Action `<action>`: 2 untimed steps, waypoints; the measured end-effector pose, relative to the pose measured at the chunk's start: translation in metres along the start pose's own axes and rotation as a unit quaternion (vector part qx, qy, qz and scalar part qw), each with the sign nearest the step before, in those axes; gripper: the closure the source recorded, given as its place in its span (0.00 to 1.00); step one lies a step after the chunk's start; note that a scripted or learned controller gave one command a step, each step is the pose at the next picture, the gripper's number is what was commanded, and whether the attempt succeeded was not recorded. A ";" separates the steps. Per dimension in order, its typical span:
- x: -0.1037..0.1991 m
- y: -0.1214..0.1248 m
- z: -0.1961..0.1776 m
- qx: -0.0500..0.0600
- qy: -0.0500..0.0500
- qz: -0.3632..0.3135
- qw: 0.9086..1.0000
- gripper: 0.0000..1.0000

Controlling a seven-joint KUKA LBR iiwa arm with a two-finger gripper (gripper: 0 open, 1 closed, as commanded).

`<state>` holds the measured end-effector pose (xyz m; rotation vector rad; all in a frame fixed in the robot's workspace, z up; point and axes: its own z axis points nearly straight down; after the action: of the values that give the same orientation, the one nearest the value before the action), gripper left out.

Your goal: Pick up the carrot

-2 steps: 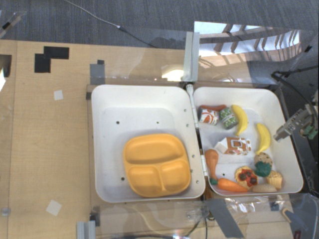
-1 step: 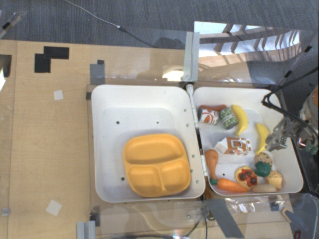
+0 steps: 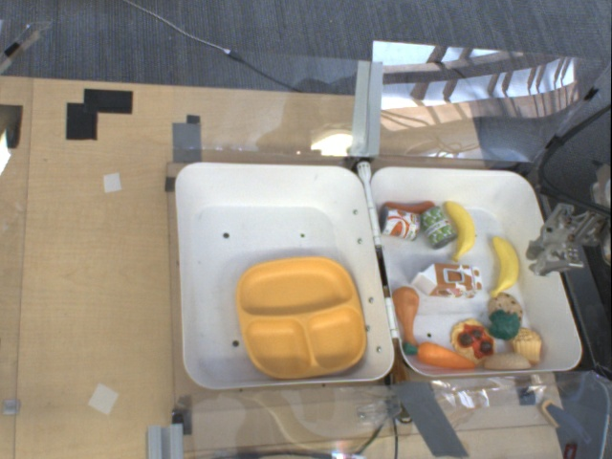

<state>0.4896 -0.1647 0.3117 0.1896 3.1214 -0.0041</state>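
We are looking down on the table, where the carrot [image 3: 443, 356] is lying in the right bin [image 3: 550, 256], close to its near rim and towards the wall shared with the left bin [image 3: 277, 189]. Its long axis is running nearly level across the view, thick end to the left, tip pointing right and touching a small round pizza toy [image 3: 470, 337]. A brown sausage-like piece [image 3: 407, 314] is standing just beside its thick end. Our tool [image 3: 555, 242] is hovering at the right bin's far-right edge, well apart from the carrot; we cannot tell its state. So the carrot is lying left of the tool and nearer the camera, and we are judging that the coming move needs a diagonal reach across the two bananas [image 3: 505, 262].
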 end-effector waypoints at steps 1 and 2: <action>-0.059 0.008 0.019 -0.002 0.002 -0.198 0.980 1.00; -0.020 -0.041 -0.020 0.000 0.001 -0.325 0.946 1.00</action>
<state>0.5046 -0.2076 0.3320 -0.8345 3.0168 -0.0126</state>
